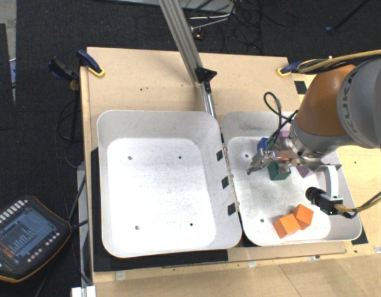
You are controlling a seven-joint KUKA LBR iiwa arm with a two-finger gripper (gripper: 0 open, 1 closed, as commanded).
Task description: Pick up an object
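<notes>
My gripper (269,161) is low over the middle of the right bin (252,228), with the arm coming in from the right. A dark green block (279,172) lies right under it, partly covered by the gripper body. Whether the block is touched I cannot tell. A purple piece (303,171) peeks out just right of the green block. A blue object (263,145) shows at the gripper's upper left edge. Two orange blocks (288,225) (304,215) lie side by side near the front of the right bin, apart from the gripper.
The left bin (116,129) stands beside the right one, their rims meeting at the centre. A slanted metal rail (184,39) runs down to the bins' back edge. A teach pendant (23,237) sits off the bench at the lower left.
</notes>
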